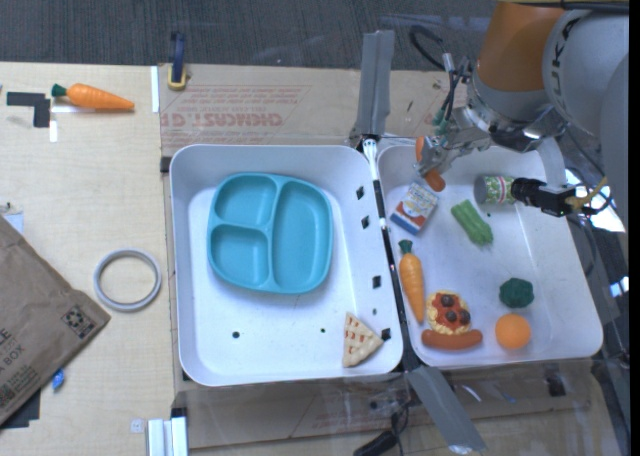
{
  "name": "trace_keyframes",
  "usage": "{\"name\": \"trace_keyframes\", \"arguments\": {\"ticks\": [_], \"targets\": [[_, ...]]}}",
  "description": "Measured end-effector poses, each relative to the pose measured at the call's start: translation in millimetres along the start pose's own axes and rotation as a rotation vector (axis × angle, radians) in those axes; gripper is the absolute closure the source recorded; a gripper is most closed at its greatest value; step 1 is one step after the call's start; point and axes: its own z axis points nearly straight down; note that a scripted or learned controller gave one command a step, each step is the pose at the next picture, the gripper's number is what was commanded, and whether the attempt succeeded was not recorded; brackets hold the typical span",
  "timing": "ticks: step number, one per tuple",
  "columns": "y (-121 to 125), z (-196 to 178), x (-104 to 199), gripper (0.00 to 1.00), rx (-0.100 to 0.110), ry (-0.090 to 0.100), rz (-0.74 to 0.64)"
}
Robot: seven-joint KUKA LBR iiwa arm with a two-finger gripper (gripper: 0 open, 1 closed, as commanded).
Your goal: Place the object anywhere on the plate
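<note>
Blue plastic, the plate (270, 234) lies in the left bin (190, 274), nearer that bin's far left part, and its three compartments hold nothing. A slice of pizza (360, 340) rests on the bin floor off the plate's near right corner, apart from it.

Right of the plate, past the wall where the two bins meet, the right bin (570, 294) carries the clutter. A small carton (415, 209) lies closest to the far end of that wall; a carrot (411, 282) lies along the wall nearer the camera. Beyond these sit a green pod-like vegetable (472, 222), a small can (494, 190) on its side, a dark green lump (516, 292), an orange ball (512, 331), a sausage (452, 340) and a round pizza-like piece (449, 312) touching it.

The tool (432, 159) hangs over the right bin's far left corner, just above the carton, with something small and orange-brown at its tip; whether it is open or closed I cannot tell.

Left of the plate, on the worktop (80, 194), lie a ring of tape (127, 278), a second carrot (92, 97) well beyond it, and a brown cardboard box (35, 319).
</note>
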Motion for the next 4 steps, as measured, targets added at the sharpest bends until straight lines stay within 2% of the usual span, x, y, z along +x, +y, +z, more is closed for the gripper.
{"name": "trace_keyframes", "arguments": {"ticks": [1, 2, 3, 4], "targets": [[15.6, -1.1, 74.5, 1.0, -0.002, 0.001, -0.054], [20.6, -0.6, 150.8, 1.0, 0.0, 0.002, 0.2], [-22.6, -0.4, 157.4, 1.0, 0.003, 0.0, 0.727], [32.8, 22.1, 204.7, 1.0, 0.001, 0.0, 0.889]]}}
